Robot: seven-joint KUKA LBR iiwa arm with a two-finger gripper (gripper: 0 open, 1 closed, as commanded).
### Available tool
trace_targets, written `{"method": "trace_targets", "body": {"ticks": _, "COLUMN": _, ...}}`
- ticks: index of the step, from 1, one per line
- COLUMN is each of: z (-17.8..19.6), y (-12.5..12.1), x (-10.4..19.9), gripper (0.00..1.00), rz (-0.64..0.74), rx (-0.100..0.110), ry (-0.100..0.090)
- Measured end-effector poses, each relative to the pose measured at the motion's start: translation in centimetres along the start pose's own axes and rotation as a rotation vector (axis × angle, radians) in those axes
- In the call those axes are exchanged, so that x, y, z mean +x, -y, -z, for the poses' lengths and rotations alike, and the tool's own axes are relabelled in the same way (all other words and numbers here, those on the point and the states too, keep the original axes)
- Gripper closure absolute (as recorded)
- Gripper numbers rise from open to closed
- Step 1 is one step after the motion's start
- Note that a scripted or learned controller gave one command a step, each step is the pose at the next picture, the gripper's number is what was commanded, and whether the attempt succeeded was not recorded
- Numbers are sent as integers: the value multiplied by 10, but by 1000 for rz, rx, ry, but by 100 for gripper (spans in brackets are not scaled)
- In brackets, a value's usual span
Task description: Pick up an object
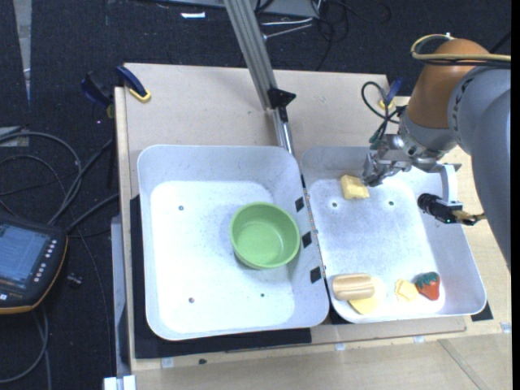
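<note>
My gripper [372,172] hangs low over the back of the right bin [455,254]. Its tips are right beside a pale yellow block [353,188], just above and to the right of it. Whether the block is between the fingers is not visible. At the front of the same bin lie a tan bread roll [353,285] on a yellow piece [366,304], a small yellow wedge [406,290] and a red strawberry with a green top [428,286]. A green bowl [264,235] stands upright in the left bin [175,218].
A grey metal pole [258,55] slants down from the top to the seam between the bins. Black clips [309,238] sit along that seam. A black part on a cable [439,208] hangs over the right bin's far right side.
</note>
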State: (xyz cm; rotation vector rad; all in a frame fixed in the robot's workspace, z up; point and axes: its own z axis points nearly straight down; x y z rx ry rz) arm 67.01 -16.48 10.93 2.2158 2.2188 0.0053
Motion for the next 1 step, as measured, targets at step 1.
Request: {"method": "trace_targets", "body": {"ticks": 1, "z": 44, "y": -4, "x": -5, "gripper": 100, "rz": -1, "rx": 3, "ry": -1}}
